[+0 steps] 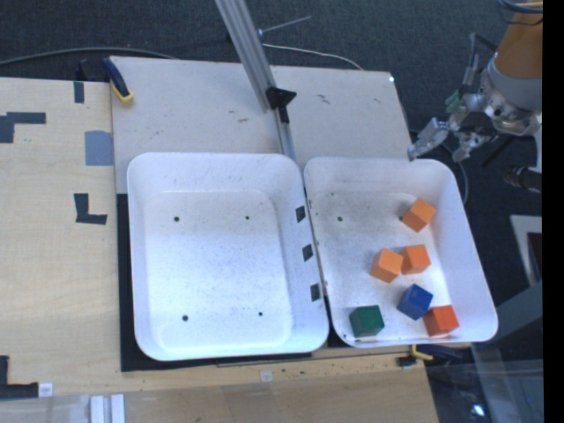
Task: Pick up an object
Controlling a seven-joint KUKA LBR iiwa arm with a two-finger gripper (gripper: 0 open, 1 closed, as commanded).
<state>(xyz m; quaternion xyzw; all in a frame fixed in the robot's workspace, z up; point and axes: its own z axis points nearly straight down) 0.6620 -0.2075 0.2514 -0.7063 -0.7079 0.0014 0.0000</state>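
My tool (pixel 438 137): it hangs above the worktop (pixel 203 104), just past the far right corner of the right bin (pixel 471 236); I cannot tell its state, and nothing is seen in it.
My arm (pixel 520 51): it comes in from the upper right, with the orange band above the wrist.
Right bin: it lies directly below and in front of my tool and holds six cubes.
Nearest cube: an orange cube (pixel 419 214), alone, a little below my tool.
Middle pair: two orange cubes (pixel 385 264) (pixel 416 258), side by side, further from my tool.
Far group: a blue cube (pixel 415 301) and an orange-red cube (pixel 441 321), touching or almost touching, at the near rim, the farthest from my tool.
Green cube (pixel 367 321): at the near rim, left of the blue one.
Left bin (pixel 141 236): well to the left of my tool.
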